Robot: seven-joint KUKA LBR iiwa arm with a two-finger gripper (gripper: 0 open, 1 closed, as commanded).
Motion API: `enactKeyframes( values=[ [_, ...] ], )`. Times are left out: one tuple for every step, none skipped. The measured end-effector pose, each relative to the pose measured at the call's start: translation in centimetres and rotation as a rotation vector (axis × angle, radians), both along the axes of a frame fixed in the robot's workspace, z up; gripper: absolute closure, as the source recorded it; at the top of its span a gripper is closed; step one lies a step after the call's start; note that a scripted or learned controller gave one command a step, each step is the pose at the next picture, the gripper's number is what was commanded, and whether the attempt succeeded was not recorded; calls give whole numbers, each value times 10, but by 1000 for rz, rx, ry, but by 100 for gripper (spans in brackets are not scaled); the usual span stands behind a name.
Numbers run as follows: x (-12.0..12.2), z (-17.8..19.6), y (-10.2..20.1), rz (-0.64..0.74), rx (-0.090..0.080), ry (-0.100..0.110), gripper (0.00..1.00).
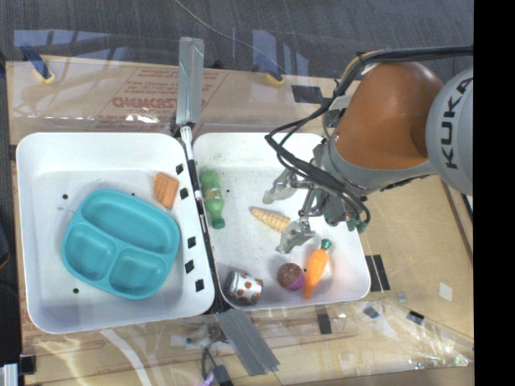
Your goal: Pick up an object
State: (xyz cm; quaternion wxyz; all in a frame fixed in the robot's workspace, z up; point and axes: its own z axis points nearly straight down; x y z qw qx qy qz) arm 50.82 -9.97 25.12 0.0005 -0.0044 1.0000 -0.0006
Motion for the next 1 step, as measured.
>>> enactKeyframes(
  values=[
    [-11, -61, -51, 101, 2, 4, 0]
  ],
)
